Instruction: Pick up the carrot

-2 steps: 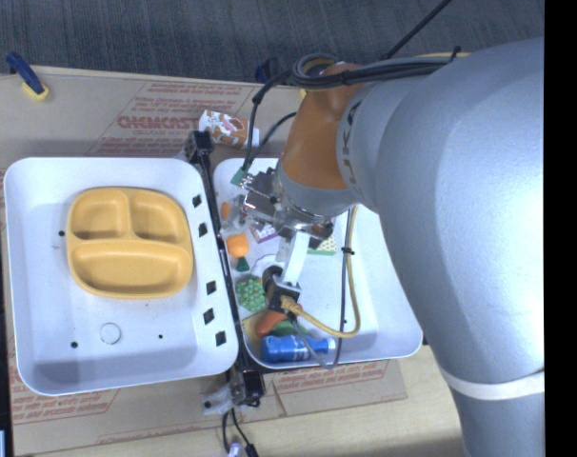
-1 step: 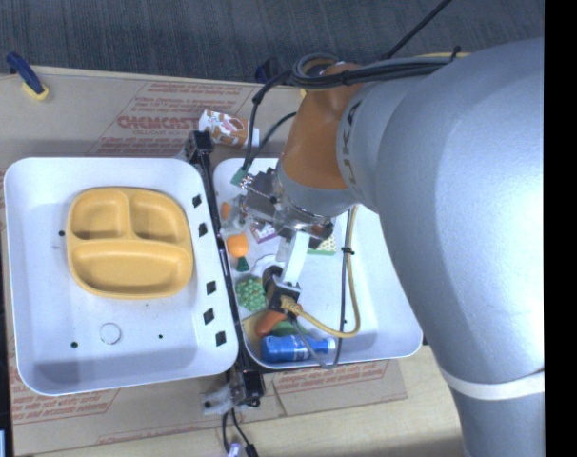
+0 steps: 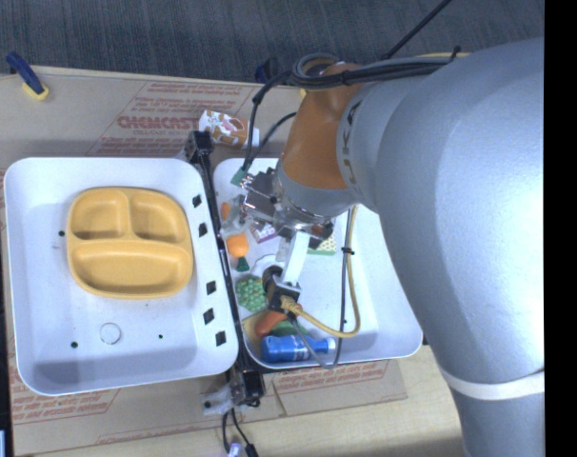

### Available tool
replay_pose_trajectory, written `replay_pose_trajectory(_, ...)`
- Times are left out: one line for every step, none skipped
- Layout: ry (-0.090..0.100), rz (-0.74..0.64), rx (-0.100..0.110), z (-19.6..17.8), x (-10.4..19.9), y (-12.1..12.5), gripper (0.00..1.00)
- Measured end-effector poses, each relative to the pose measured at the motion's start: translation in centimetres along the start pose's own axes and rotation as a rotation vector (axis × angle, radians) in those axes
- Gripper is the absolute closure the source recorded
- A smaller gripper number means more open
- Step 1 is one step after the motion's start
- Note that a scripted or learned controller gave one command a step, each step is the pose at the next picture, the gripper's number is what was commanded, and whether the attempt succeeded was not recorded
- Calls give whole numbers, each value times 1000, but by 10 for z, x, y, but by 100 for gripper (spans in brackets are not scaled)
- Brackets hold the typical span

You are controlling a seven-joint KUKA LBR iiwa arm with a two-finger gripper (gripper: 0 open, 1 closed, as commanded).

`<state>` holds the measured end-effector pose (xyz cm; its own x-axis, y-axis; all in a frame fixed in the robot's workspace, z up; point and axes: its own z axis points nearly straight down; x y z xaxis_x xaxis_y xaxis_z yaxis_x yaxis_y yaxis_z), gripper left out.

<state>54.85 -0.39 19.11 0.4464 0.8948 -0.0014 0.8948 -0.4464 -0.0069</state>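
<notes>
1. While the gripper [image 3: 262, 215] hung low over the right bin [image 3: 384, 322], its open or closed state could not be told.
2. Carrot [image 3: 238, 247] lay in that bin by its left wall, apparently ungrasped.
3. Judged outstanding: grasp and lift.

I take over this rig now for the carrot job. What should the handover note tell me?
Gripper: above the right bin, near its left wall; open or shut, I cannot tell.
Carrot: probably the small orange piece lying in that bin, left of the gripper; a second orange thing lies nearer the front.
Done: the approach. Carrot not lifted.
Left: grasp it and raise it.
</notes>
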Motion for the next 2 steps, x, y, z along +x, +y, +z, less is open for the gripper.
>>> replay_pose_trajectory(0, 0, 0, 0, 0, 0, 0)
replay_pose_trajectory(1, 223, -3, 0, 2, -6, 0)
